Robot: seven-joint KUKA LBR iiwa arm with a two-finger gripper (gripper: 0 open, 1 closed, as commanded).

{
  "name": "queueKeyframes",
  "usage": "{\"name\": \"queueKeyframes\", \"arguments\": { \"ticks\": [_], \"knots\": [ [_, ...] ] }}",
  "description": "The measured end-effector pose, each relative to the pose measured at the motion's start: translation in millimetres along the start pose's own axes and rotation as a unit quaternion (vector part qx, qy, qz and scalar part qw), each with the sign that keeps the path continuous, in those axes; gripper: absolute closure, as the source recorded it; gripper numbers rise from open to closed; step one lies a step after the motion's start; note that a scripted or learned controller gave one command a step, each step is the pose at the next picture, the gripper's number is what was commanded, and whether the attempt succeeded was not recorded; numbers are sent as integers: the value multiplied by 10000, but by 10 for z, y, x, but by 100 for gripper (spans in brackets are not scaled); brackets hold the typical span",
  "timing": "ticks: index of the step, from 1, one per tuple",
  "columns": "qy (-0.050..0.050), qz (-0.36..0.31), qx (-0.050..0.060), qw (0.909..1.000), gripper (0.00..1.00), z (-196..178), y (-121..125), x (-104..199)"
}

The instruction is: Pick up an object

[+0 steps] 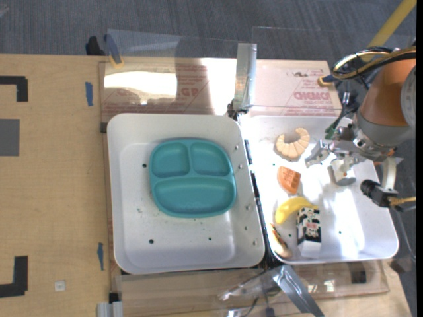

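Observation:
The right bin (370,236) holds a pale croissant-shaped toy (293,143), an orange wedge (289,178), a yellow banana (293,209) and a small black-and-white carton (308,226). A tan piece (280,242) lies against the bin's lower left wall. My gripper (328,166) hangs over the bin's upper middle, just right of the croissant and the orange wedge. Its two fingers stand apart, open, with nothing between them.
In the left bin (125,243) lies a teal divided plate (192,177). A metal divider (246,78) stands at the back between the two bins. The grey arm with its orange band (386,101) and cables crosses the right bin's upper right corner.

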State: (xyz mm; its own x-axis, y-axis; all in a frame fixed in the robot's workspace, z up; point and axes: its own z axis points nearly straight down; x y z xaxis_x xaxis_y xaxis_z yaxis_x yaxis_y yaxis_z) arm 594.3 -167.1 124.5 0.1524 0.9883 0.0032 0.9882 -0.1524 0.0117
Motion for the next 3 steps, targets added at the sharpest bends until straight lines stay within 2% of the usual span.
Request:
{"name": "queueKeyframes", "arguments": {
  "ticks": [1,2,3],
  "knots": [
    [-27,3025,87,9531,0,138,-311,606],
    [-35,3972,44,9177,0,384,140,695],
    [-40,5704,32,8213,0,385,123,741]
  ]
}}
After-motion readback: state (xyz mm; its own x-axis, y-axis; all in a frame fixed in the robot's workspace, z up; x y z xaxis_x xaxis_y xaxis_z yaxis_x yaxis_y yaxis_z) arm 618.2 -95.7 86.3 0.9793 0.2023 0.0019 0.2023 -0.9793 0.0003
